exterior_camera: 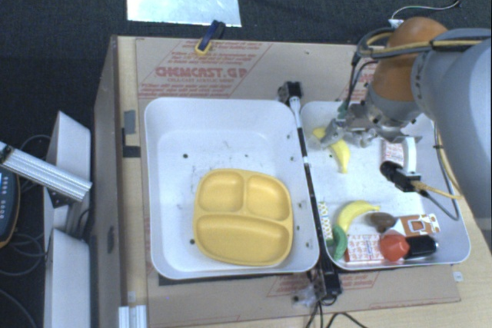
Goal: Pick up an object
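My gripper (347, 131) hangs low over the far left part of the right bin (453, 242). A small yellow banana-shaped piece (340, 156) lies just in front of it, touching or nearly touching its tip. Whether the gripper grips that piece is hidden. A smaller yellow bit (317, 134) shows at the gripper's left side. Nearer the front of the same bin lie a yellow banana (355, 213), a brown lump (380, 221), a red tomato (393, 246), a black item (421, 246), a small carton (420, 225), a green piece (339, 240) and a printed card (361, 249).
The left bin (177, 134) holds a yellow divided plate (243, 217) in its front half. A black divider rail (306, 165) runs between the bins. A black part on a cable (397, 174) hangs beside the arm. Cardboard (215, 65) lies behind the bins.
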`<move>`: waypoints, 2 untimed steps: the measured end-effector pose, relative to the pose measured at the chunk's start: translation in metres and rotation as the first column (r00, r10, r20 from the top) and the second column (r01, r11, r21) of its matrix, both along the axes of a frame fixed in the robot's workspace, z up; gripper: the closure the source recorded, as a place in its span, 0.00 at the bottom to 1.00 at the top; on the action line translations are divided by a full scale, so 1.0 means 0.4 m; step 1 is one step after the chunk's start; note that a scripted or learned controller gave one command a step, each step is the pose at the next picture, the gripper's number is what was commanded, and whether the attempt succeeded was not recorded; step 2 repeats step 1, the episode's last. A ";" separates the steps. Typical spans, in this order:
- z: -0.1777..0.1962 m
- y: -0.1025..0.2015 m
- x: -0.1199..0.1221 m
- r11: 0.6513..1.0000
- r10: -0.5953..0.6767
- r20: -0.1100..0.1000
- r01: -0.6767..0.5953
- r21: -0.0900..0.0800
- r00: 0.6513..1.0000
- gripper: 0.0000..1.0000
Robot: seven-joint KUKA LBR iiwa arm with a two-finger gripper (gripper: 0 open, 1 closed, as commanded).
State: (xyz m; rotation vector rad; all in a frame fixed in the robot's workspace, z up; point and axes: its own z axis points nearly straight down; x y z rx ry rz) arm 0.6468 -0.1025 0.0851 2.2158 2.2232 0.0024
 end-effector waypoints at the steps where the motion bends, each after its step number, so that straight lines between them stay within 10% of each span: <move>1: 0.027 0.000 0.002 1.000 0.002 0.002 -0.002 0.000 1.000 1.00; 2: 0.027 0.000 0.002 1.000 0.002 0.002 -0.002 0.000 1.000 1.00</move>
